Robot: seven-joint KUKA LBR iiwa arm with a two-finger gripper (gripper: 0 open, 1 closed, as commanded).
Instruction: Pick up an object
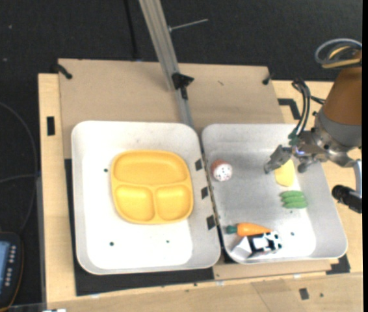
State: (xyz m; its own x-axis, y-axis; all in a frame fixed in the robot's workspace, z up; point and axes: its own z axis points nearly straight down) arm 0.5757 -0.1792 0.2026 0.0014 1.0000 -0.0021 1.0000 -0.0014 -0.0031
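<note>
In the right bin (249, 142), my gripper (292, 160) hangs at the far right side with its fingers spread open. A pale yellow piece (285, 174) lies right under the gap between the fingers, partly covered by them; nothing is clamped. Just in front of it sits a green pea pod (293, 199). A white ball with red specks (222, 171) rests near the bin's left wall. An orange carrot (252, 229) and a black-and-white toy (262, 242) lie in the front corner.
The left bin (93, 239) holds a yellow divided plate (151, 185). A slanted metal pole (164, 51) rises behind the bins. Black clips (205, 190) sit along the seam between the bins.
</note>
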